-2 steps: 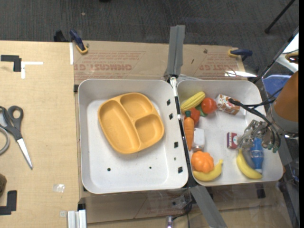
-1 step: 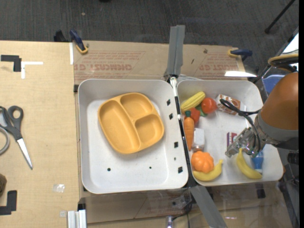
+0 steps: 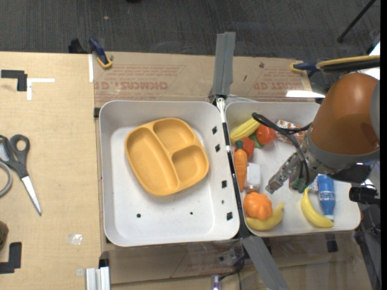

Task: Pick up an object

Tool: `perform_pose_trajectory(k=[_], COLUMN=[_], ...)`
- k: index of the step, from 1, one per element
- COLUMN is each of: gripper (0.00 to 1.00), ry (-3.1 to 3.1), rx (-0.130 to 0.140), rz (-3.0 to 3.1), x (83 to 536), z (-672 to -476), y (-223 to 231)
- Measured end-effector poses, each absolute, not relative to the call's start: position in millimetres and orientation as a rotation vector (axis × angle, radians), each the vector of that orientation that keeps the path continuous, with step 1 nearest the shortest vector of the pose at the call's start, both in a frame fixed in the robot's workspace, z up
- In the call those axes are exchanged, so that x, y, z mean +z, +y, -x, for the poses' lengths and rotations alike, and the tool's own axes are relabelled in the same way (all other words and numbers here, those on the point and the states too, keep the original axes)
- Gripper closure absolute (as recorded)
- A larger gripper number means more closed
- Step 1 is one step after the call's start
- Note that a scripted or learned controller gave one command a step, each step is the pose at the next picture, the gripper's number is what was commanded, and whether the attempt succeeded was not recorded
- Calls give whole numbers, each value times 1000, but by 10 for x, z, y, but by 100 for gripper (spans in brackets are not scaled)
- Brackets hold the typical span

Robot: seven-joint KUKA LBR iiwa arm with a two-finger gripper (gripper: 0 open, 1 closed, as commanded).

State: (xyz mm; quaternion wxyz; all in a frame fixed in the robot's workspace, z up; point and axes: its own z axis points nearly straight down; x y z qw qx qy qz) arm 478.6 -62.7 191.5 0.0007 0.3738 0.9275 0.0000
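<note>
- Left bin (image 3: 109, 180): yellow divided plate (image 3: 167, 155), tilted diagonally.
- Right bin (image 3: 284, 222): carrot (image 3: 241, 167), long axis near vertical, along the left wall; orange (image 3: 257, 205) below it, touching a banana (image 3: 266, 220); corn (image 3: 245, 128) and tomato (image 3: 265, 135) at top.
- Second banana (image 3: 314, 212) curves beside a blue bottle (image 3: 325, 195), bottle upright in view, at bin's right.
- Scissors (image 3: 23, 168) on desk (image 3: 48, 132), far left.
- Arm (image 3: 344, 122) leans in from right, over the right bin.
- Jaws (image 3: 289, 175) low mid-bin, near the bottle and banana; spread or pinching, cannot tell.
</note>
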Motion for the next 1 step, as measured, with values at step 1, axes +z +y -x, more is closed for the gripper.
perform_pose_trajectory(k=[1], gripper=[100], ry=[3034], rx=[-1], rz=[-810], x=[1614], z=[-5110], y=[-1057])
